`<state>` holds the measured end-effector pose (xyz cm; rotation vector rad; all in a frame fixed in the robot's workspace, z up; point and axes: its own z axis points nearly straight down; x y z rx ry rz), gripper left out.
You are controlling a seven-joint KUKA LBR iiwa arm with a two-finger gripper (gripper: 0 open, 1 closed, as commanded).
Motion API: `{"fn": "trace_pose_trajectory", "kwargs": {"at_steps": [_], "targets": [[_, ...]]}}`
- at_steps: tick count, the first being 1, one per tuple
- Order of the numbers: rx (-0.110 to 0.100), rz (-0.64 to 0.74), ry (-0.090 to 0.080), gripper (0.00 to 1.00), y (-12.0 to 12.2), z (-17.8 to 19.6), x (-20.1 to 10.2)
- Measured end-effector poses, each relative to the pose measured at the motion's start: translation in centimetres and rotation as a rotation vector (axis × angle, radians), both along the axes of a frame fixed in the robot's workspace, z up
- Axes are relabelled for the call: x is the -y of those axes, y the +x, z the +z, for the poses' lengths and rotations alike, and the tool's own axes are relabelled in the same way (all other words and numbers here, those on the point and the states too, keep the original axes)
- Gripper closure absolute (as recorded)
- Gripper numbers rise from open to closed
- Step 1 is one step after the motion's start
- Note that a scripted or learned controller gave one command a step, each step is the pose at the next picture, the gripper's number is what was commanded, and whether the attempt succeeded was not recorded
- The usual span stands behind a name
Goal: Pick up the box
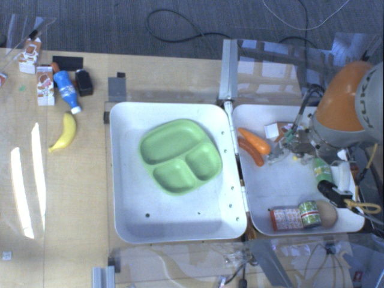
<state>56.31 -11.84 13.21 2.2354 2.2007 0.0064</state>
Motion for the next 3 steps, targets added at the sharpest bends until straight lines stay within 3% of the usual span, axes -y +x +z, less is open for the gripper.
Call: {"fn": "trace_pose_trajectory", "kwargs": {"at_steps": [1,2,3], "targets": [[0.008,0.282,-0.003,0.00,-5.0,-4.3,-0.9],[-0.001,0.311,-0.001,0.00,-7.5,-2.9,2.7],[0.009,0.432,-0.007,0.00,-7.2,-4.2,-2.2]]}}
